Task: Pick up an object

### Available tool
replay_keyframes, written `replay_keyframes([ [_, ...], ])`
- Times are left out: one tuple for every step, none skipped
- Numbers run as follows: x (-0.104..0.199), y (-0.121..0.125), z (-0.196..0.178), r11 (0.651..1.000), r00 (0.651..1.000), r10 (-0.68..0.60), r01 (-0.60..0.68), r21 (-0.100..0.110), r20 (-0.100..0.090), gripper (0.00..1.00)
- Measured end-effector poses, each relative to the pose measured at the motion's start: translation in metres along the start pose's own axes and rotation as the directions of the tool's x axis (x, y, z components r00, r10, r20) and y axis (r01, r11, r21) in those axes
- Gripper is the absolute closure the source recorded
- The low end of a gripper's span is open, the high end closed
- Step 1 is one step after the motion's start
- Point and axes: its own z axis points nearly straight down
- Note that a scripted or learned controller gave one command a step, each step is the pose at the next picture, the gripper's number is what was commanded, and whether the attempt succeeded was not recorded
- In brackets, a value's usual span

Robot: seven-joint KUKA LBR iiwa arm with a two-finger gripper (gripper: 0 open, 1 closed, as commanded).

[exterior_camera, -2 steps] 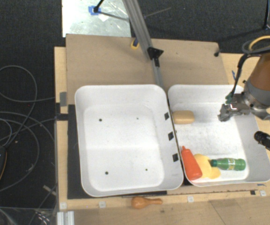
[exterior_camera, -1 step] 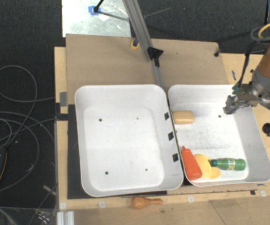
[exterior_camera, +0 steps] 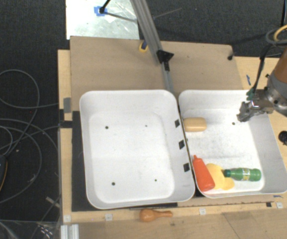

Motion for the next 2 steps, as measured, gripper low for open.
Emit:
replay_keyframes([
  [0.056,-0.015,0.005,1.000,1.000,-0.004,0.004,0.004,-0.003,1.00],
  [0.110,-0.021,-0.010,1.000,1.000,-0.005,0.005,0.001,-0.004,1.00],
])
